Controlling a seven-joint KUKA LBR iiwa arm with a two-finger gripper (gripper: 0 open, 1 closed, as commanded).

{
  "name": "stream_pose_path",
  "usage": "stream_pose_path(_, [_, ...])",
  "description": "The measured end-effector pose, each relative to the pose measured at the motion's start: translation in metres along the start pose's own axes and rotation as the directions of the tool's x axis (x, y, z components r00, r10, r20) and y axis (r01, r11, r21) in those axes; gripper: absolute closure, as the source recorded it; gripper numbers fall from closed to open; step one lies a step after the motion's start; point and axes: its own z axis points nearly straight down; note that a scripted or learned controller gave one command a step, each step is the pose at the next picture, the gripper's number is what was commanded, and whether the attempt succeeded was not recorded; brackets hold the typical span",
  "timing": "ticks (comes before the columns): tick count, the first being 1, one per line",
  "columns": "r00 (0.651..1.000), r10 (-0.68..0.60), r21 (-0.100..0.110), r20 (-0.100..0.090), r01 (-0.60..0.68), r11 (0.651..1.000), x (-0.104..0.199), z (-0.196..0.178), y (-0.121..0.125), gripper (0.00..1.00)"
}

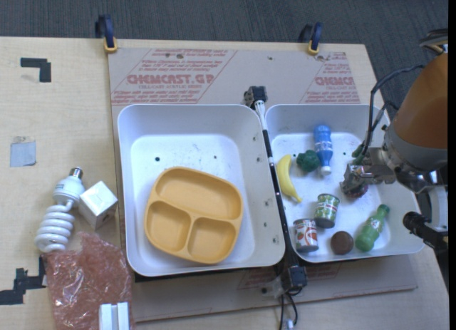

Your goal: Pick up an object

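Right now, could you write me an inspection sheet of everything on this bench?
Surface: wooden bench bearing left bin and right bin.
Job's things: right bin holds banana, blue bottle, green bottle, two cans, brown ball.
Clutter: yellow tray in left bin; light bulb on the bench.
Grippers: gripper low in right bin.
Cables: black cables beside arm.
Surroundings: grey carpet.
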Motion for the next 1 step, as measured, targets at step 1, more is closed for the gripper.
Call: stream_pose_path(1, [1.000, 0.002, 0.000, -0.001, -0.002, 1.000, -0.0126, 0.1198, 0.0450, 0.00])
